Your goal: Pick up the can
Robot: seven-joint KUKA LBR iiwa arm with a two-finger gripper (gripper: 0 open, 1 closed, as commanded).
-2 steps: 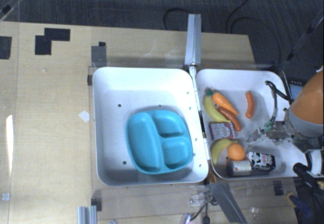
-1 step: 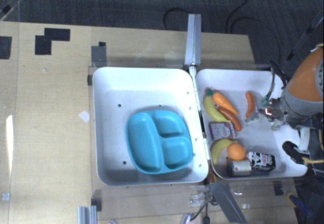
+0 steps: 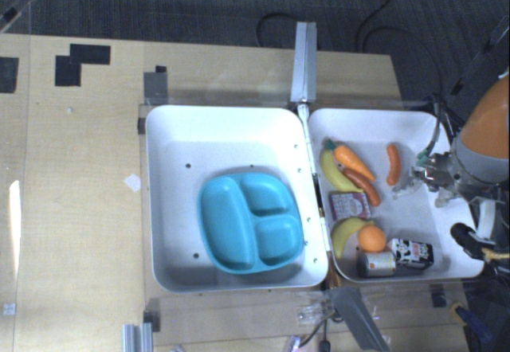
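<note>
left bin: blue divided plate | right bin: bananas, carrot, sausage, orange | can lying on its side by near wall, touching orange | tool over right bin's right side, well apart from can, open or closed: cannot tell | arm at right edge

The arm is cut off by the right edge, and the pincer below it is too small and blurred to tell how its fingers stand. Well to the pincer's lower left, the can lies partly hidden behind the orange.
</note>
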